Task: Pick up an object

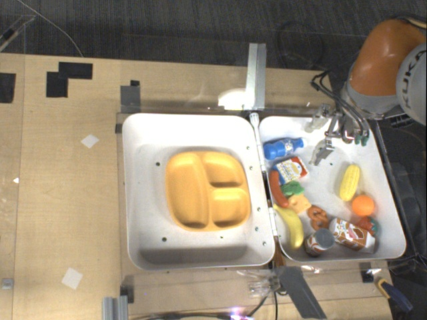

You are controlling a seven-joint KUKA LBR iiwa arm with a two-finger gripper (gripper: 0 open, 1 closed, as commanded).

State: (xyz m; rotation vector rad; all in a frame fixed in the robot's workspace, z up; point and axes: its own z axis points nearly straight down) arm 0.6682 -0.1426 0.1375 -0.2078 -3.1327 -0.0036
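The right bin (389,179) holds several toy foods. A blue bottle (283,147) lies at its upper left, with a colourful snack packet (291,170) just below it. A yellow corn cob (349,181) and an orange (363,205) sit toward the right. A banana (290,224), a can (319,241) and a brown bottle (351,235) crowd the near end. My gripper (319,139) hangs over the bin's far part, just right of the blue bottle. Its fingers stand apart, open, with nothing between them.
The left bin (143,179) carries a yellow divided tray (207,189) in its middle. A metal post (256,72) rises behind the wall between the bins. A red sausage (275,185) and a green piece (292,190) lie along the right bin's left wall.
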